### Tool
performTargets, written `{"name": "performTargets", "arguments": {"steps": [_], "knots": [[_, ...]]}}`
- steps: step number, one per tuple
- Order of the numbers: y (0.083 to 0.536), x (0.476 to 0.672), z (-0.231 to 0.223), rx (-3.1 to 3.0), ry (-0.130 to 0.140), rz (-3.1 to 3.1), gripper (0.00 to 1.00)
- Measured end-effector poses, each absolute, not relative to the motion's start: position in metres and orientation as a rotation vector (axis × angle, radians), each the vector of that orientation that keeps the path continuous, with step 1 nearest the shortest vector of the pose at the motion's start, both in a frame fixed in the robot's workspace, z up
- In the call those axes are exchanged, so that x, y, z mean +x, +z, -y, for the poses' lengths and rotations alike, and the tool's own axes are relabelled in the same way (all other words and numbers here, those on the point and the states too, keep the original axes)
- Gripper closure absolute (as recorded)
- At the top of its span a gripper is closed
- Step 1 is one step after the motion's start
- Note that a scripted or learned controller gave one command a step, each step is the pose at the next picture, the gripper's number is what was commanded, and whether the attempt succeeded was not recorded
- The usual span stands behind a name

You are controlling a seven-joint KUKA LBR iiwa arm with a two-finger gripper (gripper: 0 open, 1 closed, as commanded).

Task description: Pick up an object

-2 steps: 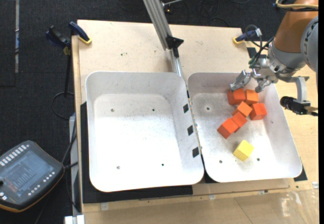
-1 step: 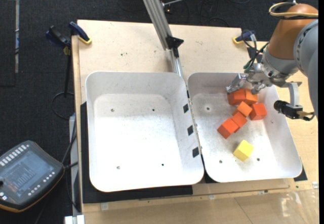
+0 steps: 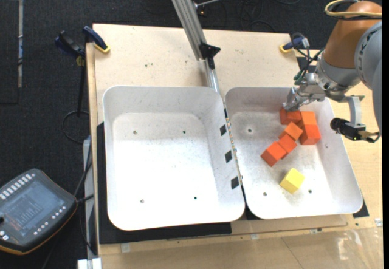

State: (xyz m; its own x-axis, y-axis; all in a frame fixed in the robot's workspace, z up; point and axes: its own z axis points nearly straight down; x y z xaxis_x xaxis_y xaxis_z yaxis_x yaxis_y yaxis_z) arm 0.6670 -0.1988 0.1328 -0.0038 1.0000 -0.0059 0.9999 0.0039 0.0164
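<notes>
Orange blocks [image 3: 292,134] cluster in the right bin [image 3: 340,201] on the table [image 3: 158,61], a yellow block [image 3: 292,180] just below them. The arm's jaws [image 3: 296,102] sit at the topmost orange block; whether they are closed on it I cannot tell. The step looks like grasping; next, confirm the grip, then lift straight up.

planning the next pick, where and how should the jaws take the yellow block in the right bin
Probably from straight above, closing on two opposite flat sides of the yellow block. It lies alone on the bin floor, apart from the orange blocks and the walls, so there is room on every side.
</notes>
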Motion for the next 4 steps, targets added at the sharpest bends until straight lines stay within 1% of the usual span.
{"name": "performTargets", "arguments": {"steps": [1,2,3,4], "knots": [[0.188,0.674,0.208,2.212,0.006,-2.219,1.00],[0.242,0.676,0.208,2.212,0.006,-2.218,1.00],[0.233,0.669,0.151,2.215,0.001,-2.231,1.00],[0.234,0.649,0.105,2.216,0.000,-2.230,1.00]]}}
